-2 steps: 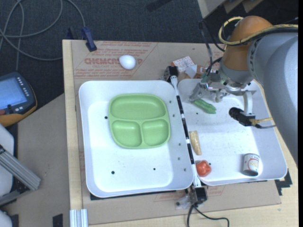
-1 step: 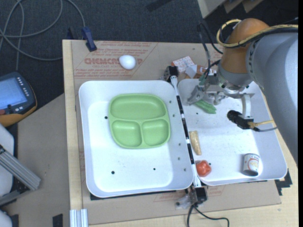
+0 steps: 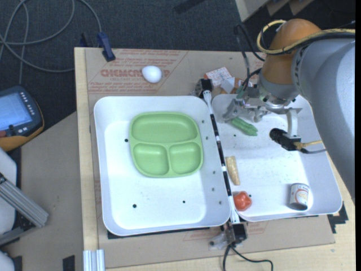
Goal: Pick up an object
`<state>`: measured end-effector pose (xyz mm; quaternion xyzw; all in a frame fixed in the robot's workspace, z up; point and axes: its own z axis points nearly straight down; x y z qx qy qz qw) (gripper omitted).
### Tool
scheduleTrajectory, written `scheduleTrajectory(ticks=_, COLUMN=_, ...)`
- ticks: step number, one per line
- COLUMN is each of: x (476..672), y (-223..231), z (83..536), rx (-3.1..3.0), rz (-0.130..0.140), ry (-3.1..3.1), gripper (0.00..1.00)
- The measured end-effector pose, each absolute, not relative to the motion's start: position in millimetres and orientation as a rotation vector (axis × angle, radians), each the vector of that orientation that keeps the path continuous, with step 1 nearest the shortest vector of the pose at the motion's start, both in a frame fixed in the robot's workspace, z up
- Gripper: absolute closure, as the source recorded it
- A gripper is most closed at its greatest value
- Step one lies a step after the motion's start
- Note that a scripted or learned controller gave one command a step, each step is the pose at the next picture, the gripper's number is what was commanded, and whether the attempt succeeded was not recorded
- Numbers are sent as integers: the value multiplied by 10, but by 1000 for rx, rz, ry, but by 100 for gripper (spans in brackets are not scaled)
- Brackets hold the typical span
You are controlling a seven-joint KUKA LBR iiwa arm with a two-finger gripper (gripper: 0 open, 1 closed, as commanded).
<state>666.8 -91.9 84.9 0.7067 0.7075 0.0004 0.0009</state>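
Note:
My gripper (image 3: 245, 115) hangs over the far left corner of the right bin (image 3: 316, 205), its fingers spread and nothing between them. A green pod-shaped thing (image 3: 245, 126) lies just under and in front of it. Further down the same bin, a tan stick (image 3: 232, 170) rests along the left wall, with a small red round thing (image 3: 242, 201) below it. A small can (image 3: 299, 196) with a pale label stands near the bin's front right corner.
The left bin (image 3: 113, 179) holds a green divided plate (image 3: 166, 144). On the bench behind the bins lie a white egg-shaped thing (image 3: 151, 73), a blue clip (image 3: 105, 46) and a crumpled wrapper (image 3: 220, 78). The arm covers the right bin's far right side.

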Motion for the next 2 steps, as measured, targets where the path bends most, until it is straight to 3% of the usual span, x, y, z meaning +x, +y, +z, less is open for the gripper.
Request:
scheduleTrajectory(ticks=1, x=6675, y=-917, z=955, rx=2216, rz=3, ry=2221, gripper=100)
scheduleTrajectory(ticks=2, x=6674, y=-917, z=953, rx=2216, rz=3, ry=2221, gripper=0)
